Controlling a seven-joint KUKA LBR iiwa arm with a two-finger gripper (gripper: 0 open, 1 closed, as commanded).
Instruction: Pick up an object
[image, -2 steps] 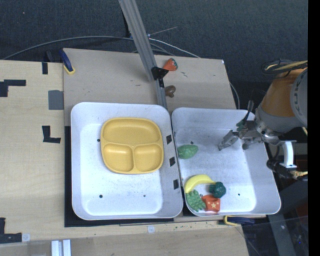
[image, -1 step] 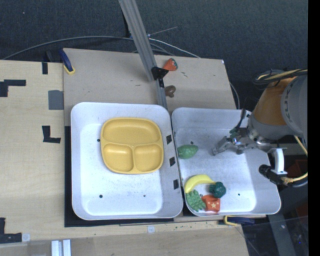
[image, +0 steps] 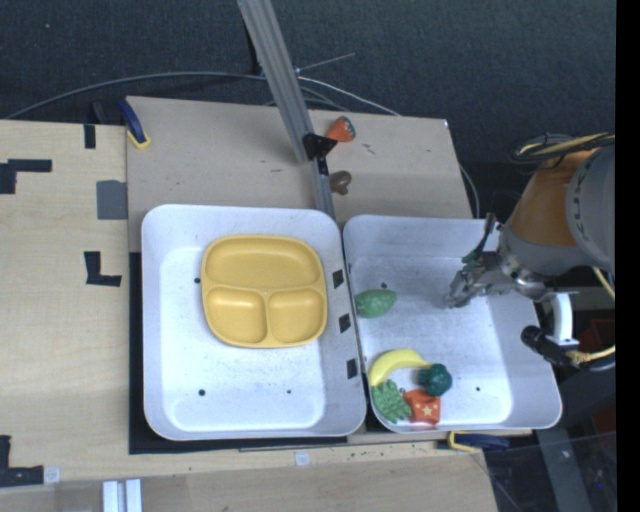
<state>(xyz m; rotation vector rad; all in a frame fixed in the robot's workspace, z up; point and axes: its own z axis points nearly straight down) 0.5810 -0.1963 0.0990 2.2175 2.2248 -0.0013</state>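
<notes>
Jaws (image: 462, 291) hang over the right bin (image: 500, 400), their spread unclear to me. Nearest is the green leaf (image: 375, 302), mid-bin toward the left wall; I'd centre over it before descending, avoiding the banana (image: 396, 364) cluster.

arm (image: 580, 215) cut off at right edge; pincer (image: 458, 294) blurred.

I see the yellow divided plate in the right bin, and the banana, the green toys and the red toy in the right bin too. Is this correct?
One detail is wrong. The camera view shows the yellow divided plate in the left bin, not the right one. The banana, the green toys and the red toy do lie in the right bin.
</notes>
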